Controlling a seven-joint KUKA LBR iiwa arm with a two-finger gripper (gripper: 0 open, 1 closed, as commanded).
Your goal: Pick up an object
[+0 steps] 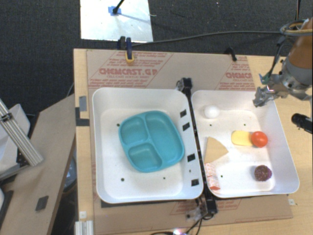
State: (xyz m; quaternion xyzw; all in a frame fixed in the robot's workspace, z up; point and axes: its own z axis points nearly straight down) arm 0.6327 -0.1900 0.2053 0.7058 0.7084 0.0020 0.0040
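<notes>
Pincer (260,98), grip state unclear, hangs at right bin's far rim, apart from orange ball (259,139)

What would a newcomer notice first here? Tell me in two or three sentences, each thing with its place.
The teal plastic divided tray catches the eye first, lying alone in the left white bin. Next comes the cluster in the right white bin: an orange ball touching a yellow block, a white ball near the far edge, and a dark maroon ball near the front. The grey arm's gripper hovers at that bin's far right corner.
</notes>
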